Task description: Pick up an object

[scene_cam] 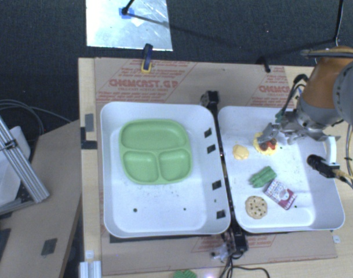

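My gripper [271,135] hangs low over the upper middle of the right bin [315,216], just above a small yellow and red toy [266,147] that it partly hides. To the toy's left lies a small yellow lump [240,152]. Lower in the same bin are a green pod-shaped piece [262,176], a red packet [280,193] and a round cookie [256,207].
The left bin [115,213] holds a green divided plate [156,151]. A black divider with clips [215,149] runs between the bins. The arm's grey and orange body [333,91] stands over the right bin's far right corner.
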Tool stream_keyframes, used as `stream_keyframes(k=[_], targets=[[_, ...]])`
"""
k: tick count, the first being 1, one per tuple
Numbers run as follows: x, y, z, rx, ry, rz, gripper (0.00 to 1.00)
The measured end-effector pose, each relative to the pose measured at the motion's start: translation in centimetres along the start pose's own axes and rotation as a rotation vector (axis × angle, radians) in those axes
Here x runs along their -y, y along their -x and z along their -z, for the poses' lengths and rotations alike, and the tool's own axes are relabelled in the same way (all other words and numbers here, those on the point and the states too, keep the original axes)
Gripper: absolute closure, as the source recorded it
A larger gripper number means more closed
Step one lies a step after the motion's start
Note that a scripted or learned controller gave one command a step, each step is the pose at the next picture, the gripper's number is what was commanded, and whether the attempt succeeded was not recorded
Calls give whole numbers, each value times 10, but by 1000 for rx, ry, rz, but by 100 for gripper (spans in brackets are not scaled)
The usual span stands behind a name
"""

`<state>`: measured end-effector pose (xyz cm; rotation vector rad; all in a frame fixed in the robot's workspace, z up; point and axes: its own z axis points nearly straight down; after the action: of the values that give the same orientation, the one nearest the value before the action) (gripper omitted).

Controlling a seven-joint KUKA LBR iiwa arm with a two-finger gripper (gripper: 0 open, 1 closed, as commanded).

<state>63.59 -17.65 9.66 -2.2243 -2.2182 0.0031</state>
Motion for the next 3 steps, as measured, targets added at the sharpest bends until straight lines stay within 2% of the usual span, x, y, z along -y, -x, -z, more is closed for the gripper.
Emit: stream_keyframes(k=[1, 2, 3], targets=[[-21, -3, -12, 0, 7, 7, 0], [16, -8, -12, -1, 0, 3, 0], [-21, -9, -11, 0, 8, 8, 0]])
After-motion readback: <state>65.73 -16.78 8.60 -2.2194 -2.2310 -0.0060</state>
